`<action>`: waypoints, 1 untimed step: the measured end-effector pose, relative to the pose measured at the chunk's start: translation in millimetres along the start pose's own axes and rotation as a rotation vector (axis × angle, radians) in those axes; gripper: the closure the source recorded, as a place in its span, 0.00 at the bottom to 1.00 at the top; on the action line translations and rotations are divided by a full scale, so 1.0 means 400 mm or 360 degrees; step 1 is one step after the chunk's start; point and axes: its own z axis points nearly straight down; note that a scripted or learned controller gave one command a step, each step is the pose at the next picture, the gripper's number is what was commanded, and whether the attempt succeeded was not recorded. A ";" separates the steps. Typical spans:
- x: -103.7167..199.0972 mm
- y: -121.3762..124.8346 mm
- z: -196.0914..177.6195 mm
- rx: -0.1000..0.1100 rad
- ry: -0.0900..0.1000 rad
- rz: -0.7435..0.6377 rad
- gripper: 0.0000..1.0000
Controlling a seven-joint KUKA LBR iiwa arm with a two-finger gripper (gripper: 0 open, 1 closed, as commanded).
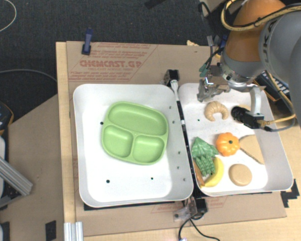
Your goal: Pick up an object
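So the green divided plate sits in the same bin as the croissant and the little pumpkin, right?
Not quite. In the camera view the green divided plate lies alone in the left bin. The croissant and the little pumpkin are in the right bin, where the gripper hangs above the croissant.

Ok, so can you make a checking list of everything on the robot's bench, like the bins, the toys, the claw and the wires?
Surface: cardboard-covered bench with a left bin and a right bin.
Job's things: croissant, orange pumpkin, green leafy toy, banana, round biscuit and a tan wedge, all in the right bin.
Clutter: green divided plate in the left bin; blue clip on the cardboard.
Claw: claw above the right bin's far end, just beyond the croissant, holding nothing.
Cables: yellow cable looped on the arm; white cord on the floor.
Surroundings: dark carpet.
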 end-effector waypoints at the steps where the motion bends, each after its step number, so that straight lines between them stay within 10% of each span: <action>1: -0.136 0.006 0.173 0.0029 -0.0004 0.0024 1.00</action>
